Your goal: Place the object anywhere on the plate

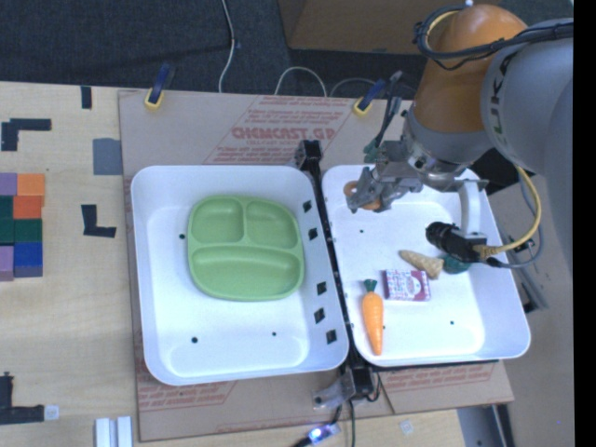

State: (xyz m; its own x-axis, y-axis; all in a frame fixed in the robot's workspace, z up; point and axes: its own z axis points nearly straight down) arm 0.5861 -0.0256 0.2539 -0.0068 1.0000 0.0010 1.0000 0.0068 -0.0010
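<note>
Gripper [372, 192] hangs over the far left corner of the right bin [494, 343], and a small orange-brown object [358, 194] sits between its fingers, so it is grasping this piece. The object is too much covered to tell its long axis or which way it points. It is above the right bin, well apart from the green plate [246, 248], which lies in the left bin [158, 343].

The cardboard sheet [270, 138] under the bins carries red printed writing, but it is upside down and I cannot read it with certainty.

The arm [466, 73] comes in from the right and bends down over the right bin. In that bin lie also a carrot [372, 318], green top toward the far side, a small pink packet [406, 285] and a beige piece [421, 262].
</note>
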